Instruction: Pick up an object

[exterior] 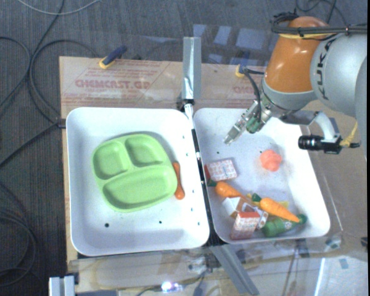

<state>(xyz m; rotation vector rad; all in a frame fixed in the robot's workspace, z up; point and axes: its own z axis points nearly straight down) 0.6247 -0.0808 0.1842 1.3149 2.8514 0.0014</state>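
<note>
The likeliest candidate for picking is the small pink rounded lump [271,160], lying alone on the bare floor of the right-hand shallow white bin [308,184], well apart from the crowded things nearer the front. There a small pink-and-white patterned box [222,169] sits just beside the bin's left wall, and below it lie a toy carrot with green top [230,190], a second, longer toy carrot [279,209], a white and red carton [245,222] and a dark green toy vegetable [275,229], all touching or nearly so.

The end effector [237,131] hangs over the upper part of that bin, tilted down and to the left. Whether it is spread or pressed together I cannot tell at this size; nothing shows between its tips.

In the left-hand white bin [80,184] a lime green three-compartment plastic plate [134,171] lies flat, with a small orange stick-shaped toy [177,181] against its right edge.

I judge this to be the approach step, no grasp yet made. The next move calls for choosing a target, centring above it and coming down; the isolated lump looks easier than the cluster.
</note>
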